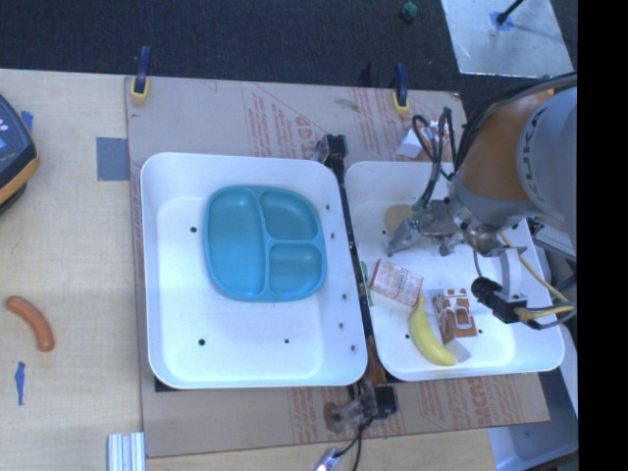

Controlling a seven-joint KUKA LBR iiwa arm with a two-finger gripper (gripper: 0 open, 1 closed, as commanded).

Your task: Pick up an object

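In the right bin point(491, 361) lie a yellow banana point(429, 337), a small white and red box point(394, 284) and a brown and white packet point(455, 316). My gripper point(420, 233) hangs low over the bin's far left part, above and beside the box. A tan object point(397, 215) shows just behind the gripper, partly hidden by it. Nothing can be seen held in the gripper. The grey arm with its orange band point(500, 150) covers the bin's far right corner.
The left bin point(167, 351) holds a blue divided plate point(265, 242). An orange sausage point(31, 323) lies on the bench at far left, and a dark device point(12, 150) sits at the left edge. Cables point(520, 297) trail over the right bin's right side.
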